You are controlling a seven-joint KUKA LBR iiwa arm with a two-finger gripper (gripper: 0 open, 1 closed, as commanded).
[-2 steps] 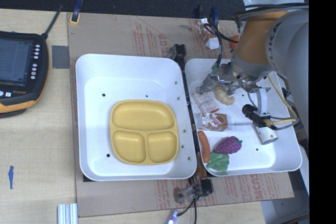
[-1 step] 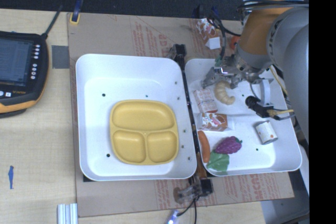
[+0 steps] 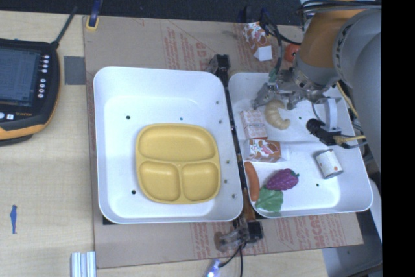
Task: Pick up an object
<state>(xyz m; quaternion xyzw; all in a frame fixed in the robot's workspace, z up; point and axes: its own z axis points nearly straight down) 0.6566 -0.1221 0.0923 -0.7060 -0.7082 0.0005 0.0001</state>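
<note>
My gripper hangs over the back of the right bin, open, with one grey finger splayed to the left. A tan croissant lies just below it, its upper end under the fingertips, not lifted. Further forward in the same bin lie two snack packets, an orange carrot, a purple bunch of grapes, a green leaf and a small white can.
The left bin holds a yellow divided plate. A small packet lies on the cardboard behind the right bin. An orange-edged tablet sits at the far left of the bench.
</note>
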